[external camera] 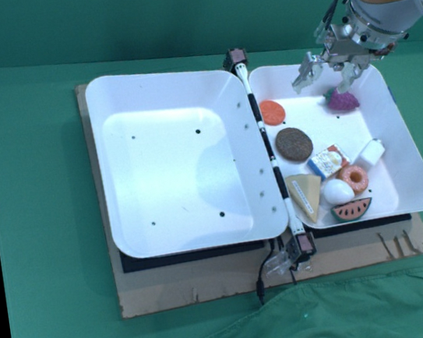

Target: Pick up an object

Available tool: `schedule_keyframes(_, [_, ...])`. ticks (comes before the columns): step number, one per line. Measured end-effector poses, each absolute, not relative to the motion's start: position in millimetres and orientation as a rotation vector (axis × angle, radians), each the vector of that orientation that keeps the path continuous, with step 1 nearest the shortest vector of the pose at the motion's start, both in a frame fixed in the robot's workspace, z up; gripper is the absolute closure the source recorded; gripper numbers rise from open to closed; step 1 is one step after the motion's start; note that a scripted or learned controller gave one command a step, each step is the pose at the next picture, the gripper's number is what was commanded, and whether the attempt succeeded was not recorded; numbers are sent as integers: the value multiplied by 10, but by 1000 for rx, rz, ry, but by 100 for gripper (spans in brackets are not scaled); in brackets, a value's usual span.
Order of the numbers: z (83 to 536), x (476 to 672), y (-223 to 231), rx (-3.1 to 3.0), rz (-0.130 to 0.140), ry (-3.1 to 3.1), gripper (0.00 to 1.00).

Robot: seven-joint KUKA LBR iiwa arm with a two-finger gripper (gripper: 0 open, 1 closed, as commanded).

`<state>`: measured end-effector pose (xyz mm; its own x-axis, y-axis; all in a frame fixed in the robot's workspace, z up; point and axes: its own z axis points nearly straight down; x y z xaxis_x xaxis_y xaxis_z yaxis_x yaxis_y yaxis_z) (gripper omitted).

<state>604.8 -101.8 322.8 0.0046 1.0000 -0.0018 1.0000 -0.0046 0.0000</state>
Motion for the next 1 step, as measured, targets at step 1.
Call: schedule_keyframes(1, [2633,6001,-1044,2227,-4,2217,0])
